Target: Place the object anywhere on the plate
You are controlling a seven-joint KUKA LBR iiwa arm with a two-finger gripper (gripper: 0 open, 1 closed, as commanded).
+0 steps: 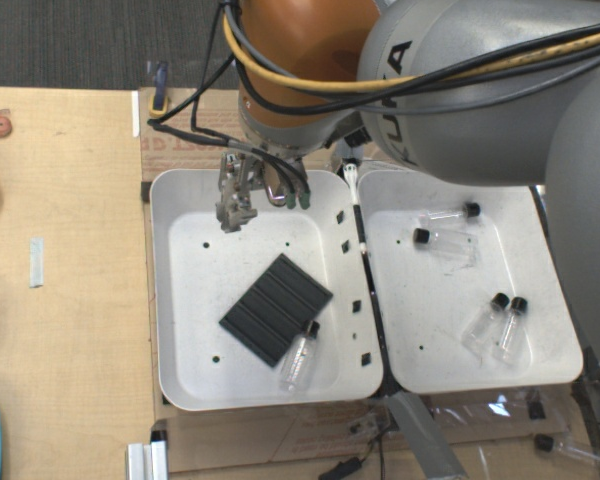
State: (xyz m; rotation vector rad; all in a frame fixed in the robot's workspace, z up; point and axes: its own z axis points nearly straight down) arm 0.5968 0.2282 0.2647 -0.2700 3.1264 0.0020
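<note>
Vial, small, clear plastic with a black cap [298,356]: lies on its side in the lower middle of the frame, in the left white bin [170,268], its capped end touching or just overlapping the lower right edge of the plate.

Plate, dark grey, ribbed, rectangular [276,308]: lies flat, turned at a slant, in the centre of the same bin. Nothing rests squarely on it.

Two-finger gripper, grey metal [236,206]: hangs over the upper part of the left bin, above and well apart from both plate and vial. Nothing shows between its fingers; whether they stand apart or together cannot be told from this angle.

Right white bin [540,368]: holds several more clear black-capped vials, scattered.

Status, as judged: placement not done. The vial sits at the plate's edge, mostly on the bin floor. Left to do: descend on the vial, take it up, carry it the short way onto the ribbed surface, release.
</note>
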